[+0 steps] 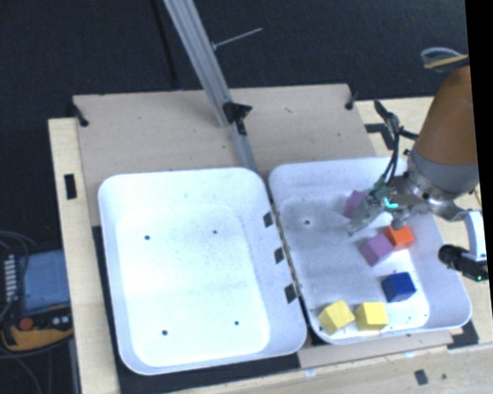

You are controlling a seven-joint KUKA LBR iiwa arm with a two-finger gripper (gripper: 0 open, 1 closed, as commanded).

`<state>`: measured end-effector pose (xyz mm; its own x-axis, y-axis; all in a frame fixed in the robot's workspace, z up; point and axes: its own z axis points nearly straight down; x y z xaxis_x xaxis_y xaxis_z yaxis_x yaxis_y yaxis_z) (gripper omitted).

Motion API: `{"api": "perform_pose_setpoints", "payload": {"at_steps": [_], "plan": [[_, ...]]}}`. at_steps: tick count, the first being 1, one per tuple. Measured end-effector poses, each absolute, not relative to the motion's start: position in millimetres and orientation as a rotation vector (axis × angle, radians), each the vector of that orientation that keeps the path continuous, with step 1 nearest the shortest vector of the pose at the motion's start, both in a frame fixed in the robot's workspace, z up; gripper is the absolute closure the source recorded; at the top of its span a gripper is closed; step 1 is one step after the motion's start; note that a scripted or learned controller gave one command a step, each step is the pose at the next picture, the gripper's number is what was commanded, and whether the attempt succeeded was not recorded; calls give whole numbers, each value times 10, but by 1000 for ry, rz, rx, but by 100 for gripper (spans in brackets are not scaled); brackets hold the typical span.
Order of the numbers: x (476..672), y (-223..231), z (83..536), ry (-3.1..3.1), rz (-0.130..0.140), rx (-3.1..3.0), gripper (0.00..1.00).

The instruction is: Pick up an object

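Candidate object: a purple block (355, 201) in the upper middle of the right bin (315, 196), lying at the tip of the gripper (369, 211). Whether it sits between the gripper parts or just beside them cannot be told at this resolution — nor whether the gripper is spread or pressed together. A second purple block (376, 248) lies just below the gripper, touching or nearly touching an orange block (400, 237) to its right. Further down: a blue block (398, 286), then two yellow blocks (336, 316) (372, 314) near the bin's lower wall, side by side. The left bin (185, 184) shows bare white floor. The arm (448, 144) reaches in from the right, low over the right bin, both bins resting on the surface (223, 121). Judgement: the step in hand looks like the grasp attempt itself — gripper down at block level, not yet a confirmed hold. The next move calls for a firm closing on one block alone, then a straight lift; the crowded purple and orange neighbours risk being nudged or caught along.
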<state>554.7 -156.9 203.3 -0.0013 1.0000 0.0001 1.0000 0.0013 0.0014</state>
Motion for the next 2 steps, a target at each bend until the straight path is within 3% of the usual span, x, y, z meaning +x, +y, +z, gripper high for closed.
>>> {"api": "perform_pose_setpoints", "payload": {"at_steps": [1,2], "plan": [[5546,-1634,1417,2223,-6,2224,0],[5618,-1673,1267,2202,14,2202,0]]}}
